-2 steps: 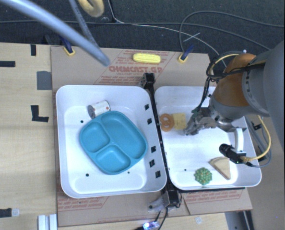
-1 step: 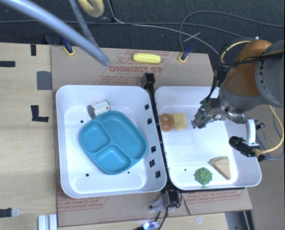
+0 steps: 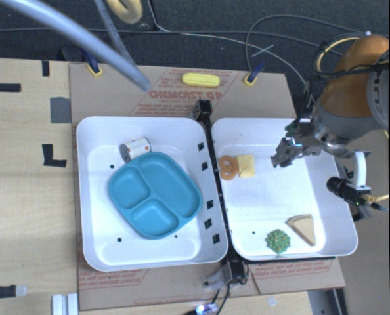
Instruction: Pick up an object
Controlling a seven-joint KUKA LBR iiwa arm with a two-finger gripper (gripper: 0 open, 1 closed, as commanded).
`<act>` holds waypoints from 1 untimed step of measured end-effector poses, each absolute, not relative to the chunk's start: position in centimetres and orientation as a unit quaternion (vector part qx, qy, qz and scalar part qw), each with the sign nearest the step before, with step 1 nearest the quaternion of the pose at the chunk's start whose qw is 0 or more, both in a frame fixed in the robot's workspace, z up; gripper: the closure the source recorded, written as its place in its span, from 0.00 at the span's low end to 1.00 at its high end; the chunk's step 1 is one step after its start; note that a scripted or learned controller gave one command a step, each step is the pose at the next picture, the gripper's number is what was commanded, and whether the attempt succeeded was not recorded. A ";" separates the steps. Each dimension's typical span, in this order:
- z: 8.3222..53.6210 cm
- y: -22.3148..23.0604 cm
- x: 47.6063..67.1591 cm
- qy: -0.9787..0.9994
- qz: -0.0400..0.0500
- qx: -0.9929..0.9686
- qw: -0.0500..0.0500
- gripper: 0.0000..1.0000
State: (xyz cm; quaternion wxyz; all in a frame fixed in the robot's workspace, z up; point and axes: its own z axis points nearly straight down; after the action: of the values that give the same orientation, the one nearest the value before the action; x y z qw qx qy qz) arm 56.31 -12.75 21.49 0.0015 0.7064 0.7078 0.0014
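Currently approach phase: gripper (image 3: 281,157) hovers over right bin (image 3: 326,241), right of the yellow block (image 3: 246,165). Claw state: can't tell. Next: descend onto a target.

Bench (image 3: 24,176): cardboard sheet (image 3: 175,94), two white bins (image 3: 90,176).

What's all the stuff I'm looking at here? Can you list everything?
Left bin: one, white, left half of the bench.
Right bin: one, white, beside it.
Divided plate: one, blue, in the left bin.
Small can: one, white, lying above the plate.
Pretzel-like ring: one, orange-brown, right bin's upper left.
Yellow block: one, touching the ring.
Green ball: one, right bin's lower edge.
Tan wedge: one, right of the ball.
Toy corn cob: one, yellow, on cardboard behind the bins.
Gripper: one, dark, over the right bin.
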 end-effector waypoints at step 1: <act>26.7 -12.7 56.4 0.708 0.001 0.706 0.001 1.00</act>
State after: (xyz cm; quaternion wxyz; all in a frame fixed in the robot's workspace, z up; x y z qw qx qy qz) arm 56.39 -12.71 26.70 0.0011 0.7064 0.7078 0.0008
